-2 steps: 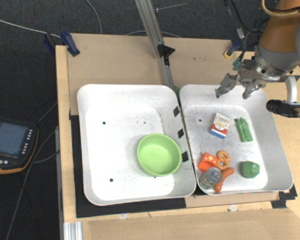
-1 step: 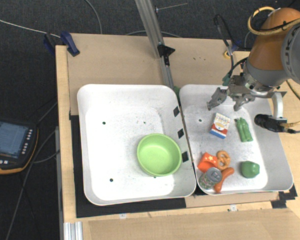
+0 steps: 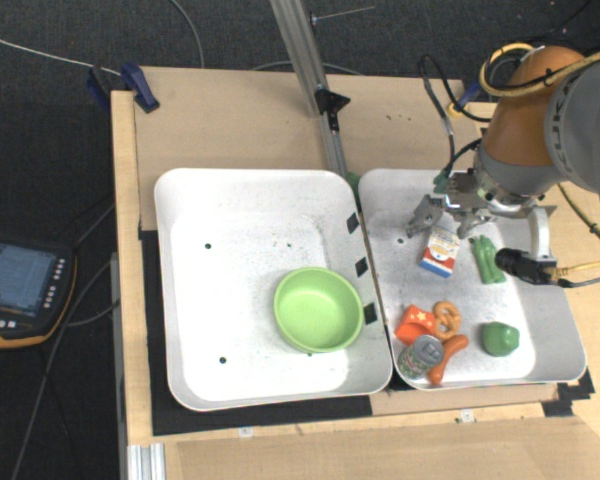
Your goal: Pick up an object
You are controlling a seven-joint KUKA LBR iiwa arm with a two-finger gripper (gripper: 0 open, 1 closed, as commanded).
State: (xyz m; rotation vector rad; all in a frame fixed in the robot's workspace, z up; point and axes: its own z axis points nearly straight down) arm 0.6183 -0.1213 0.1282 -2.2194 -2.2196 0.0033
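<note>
Hovering gripper (image 3: 444, 217), fingers spread wide, small carton (image 3: 440, 255) just below, untouched

Two white bins (image 3: 180, 208), faint dark speckles on both. Lime-green bowl (image 3: 318, 309) in left one. Right bin: small carton (image 3: 440, 253), white with red and blue print; dark green stick-like piece (image 3: 486, 260); green rounded lump (image 3: 500, 339); orange block (image 3: 416, 320); tan pretzel shape (image 3: 446, 316); grey round lid (image 3: 421, 353); orange carrot-like piece (image 3: 446, 353). Table (image 3: 230, 108) light tan wood. Arm (image 3: 540, 118) grey with orange band. Floor (image 3: 50, 118) dark grey carpet. Blue clamp (image 3: 138, 86) at table corner.
</note>
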